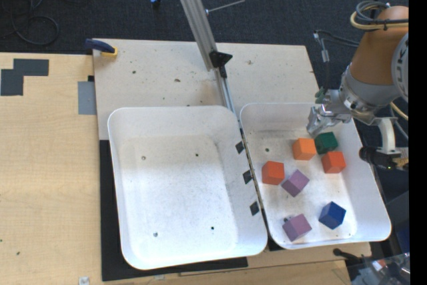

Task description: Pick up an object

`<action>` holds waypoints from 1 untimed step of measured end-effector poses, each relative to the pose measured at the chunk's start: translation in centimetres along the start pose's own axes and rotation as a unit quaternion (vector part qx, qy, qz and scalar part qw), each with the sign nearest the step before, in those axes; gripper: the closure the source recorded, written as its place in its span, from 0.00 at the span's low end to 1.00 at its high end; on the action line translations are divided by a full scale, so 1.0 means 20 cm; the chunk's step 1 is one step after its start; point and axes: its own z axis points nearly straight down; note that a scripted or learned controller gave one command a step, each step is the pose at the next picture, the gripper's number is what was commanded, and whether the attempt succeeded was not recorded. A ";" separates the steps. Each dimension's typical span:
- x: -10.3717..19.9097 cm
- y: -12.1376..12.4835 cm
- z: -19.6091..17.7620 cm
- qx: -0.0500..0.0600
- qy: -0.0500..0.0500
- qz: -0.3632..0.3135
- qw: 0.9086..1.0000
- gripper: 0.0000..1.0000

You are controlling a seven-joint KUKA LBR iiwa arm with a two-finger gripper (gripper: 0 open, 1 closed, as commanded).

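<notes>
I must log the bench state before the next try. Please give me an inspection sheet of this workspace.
Surface: bench speckled with dark marks, bearing two white bins.
Job's things: right bin holds orange cube, green cube, two red-orange cubes, two purple cubes, blue cube.
Clutter: left bin shows small dark specks; blue-yellow clamp at the bench corner.
Gripper: gripper hangs over the right bin's far side, near the green cube; nothing seen held.
Cables: loose cables on the floor.
Surroundings: dark carpet, slanted metal rail.
</notes>
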 end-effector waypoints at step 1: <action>-0.01 0.00 -0.26 0.000 0.000 0.000 1.000 1.00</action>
